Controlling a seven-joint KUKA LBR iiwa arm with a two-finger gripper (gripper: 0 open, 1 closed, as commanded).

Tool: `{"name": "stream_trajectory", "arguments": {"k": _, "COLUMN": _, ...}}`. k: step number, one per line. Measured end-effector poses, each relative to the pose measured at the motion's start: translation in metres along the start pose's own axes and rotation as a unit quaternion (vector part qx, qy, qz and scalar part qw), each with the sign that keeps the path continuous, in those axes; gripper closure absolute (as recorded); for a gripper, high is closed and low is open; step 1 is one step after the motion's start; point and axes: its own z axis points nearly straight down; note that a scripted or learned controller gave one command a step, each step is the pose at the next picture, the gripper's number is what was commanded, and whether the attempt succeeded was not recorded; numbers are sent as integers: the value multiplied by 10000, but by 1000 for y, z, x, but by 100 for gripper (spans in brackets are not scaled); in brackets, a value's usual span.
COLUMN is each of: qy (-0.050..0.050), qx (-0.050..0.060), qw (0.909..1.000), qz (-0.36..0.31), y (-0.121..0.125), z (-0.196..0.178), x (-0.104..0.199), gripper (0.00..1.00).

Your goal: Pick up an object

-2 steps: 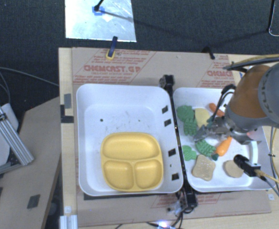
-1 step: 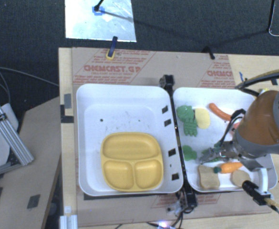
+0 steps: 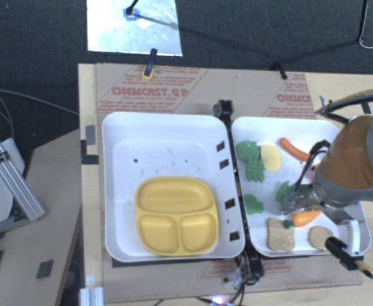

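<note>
The gripper point(image 3: 296, 203) hung low in the right bin point(image 3: 323, 127), just beside the carrot point(image 3: 306, 217) and a green piece point(image 3: 284, 190); its jaw state I could not tell.

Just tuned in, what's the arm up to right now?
The arm has reached into the right bin and its tool sits low among the toy food, beside a small green piece and just above a carrot. Nothing is visibly lifted. The left bin holds a yellow divided tray.
</note>
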Motion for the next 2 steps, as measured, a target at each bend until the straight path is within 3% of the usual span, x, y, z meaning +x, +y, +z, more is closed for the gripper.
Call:
{"name": "stream_trajectory", "arguments": {"k": 1, "qy": 0, "qx": 0, "qw": 10000, "qz": 0, "y": 0, "z": 0, "x": 0, "gripper": 0}}
{"name": "stream_trajectory", "arguments": {"k": 2, "qy": 0, "qx": -11, "qw": 10000, "qz": -2, "y": 1, "z": -10, "x": 0, "gripper": 100}}
